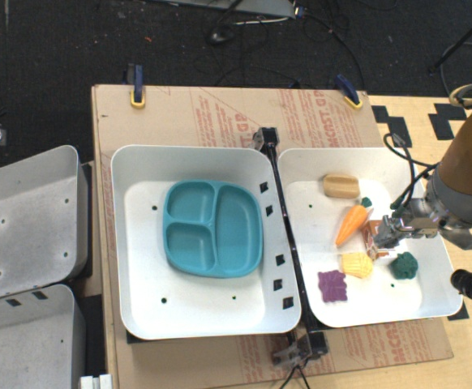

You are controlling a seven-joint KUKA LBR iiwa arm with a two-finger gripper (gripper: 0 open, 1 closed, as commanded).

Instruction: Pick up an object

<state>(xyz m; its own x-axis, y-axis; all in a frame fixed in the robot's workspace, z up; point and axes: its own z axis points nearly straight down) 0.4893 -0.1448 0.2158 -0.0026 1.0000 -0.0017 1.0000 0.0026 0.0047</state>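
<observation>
Approach step. Gripper (379,237) low in right bin (431,302), finger spread impossible to tell. Toy carrot (351,224) at its 9 o'clock, yellow corn piece (357,265) at 7, green broccoli (405,266) at 4. Next, probably: settle on one target, descend, close.

The teal three-compartment plastic plate (213,228) lies in the left shallow white bin (130,217); in the right shallow white bin (305,168), the orange toy carrot (351,223) lies before the tan bread-like block (341,186); the yellow corn piece (357,265) sits between the purple grape cluster (332,285) and the dark green broccoli piece (405,266).

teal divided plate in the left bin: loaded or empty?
Empty. The teal plate lies flat in the left bin, all three compartments bare; the toy foods sit in the right bin.
</observation>
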